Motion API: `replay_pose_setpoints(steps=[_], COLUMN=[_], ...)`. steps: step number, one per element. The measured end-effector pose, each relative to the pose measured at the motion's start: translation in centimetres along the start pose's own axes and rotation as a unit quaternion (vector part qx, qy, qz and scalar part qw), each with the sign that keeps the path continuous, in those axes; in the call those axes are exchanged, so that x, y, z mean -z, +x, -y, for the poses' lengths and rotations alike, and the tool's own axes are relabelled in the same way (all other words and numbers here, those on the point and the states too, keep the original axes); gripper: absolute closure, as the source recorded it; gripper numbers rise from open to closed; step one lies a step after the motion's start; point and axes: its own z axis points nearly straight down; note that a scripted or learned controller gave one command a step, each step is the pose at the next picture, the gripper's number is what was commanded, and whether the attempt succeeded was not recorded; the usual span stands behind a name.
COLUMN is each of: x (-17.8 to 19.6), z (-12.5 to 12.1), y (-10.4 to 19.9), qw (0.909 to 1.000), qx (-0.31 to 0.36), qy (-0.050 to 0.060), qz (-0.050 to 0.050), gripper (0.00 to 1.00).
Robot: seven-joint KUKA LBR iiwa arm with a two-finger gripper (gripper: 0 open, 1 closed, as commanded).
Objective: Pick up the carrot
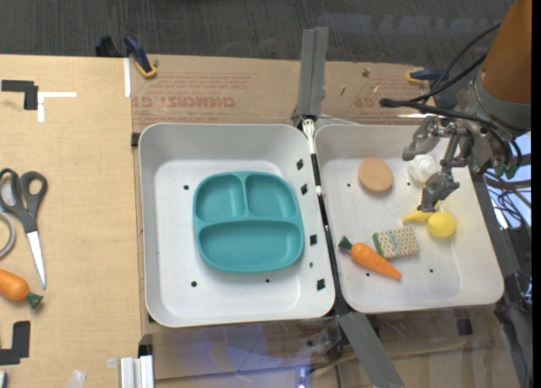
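Observation:
The carrot [373, 259], orange with a green top, lies in the right bin [473, 285] near its front left, pointing right and toward the front. My gripper [436, 185] hangs over the back right part of that bin, above a yellow lemon [440, 224]. It is well up and to the right of the carrot, and apart from it.
A tan round bun [375, 175], a white object [420, 169], a yellow piece [416, 217] and a small patterned block [396, 243] share the right bin, the block right beside the carrot. A teal divided plate [248, 221] lies in the left bin [161, 234]. Scissors [28, 217] and a second carrot [13, 286] rest on the bench at left.

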Motion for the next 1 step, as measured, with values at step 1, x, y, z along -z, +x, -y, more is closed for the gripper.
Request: replay_pose_setpoints(steps=[1], x=[-7.49], z=[-5.34], y=[3.09], qw=[0.9996], qx=[0.027], qy=[-0.001], qz=[0.0], gripper=[0.0])
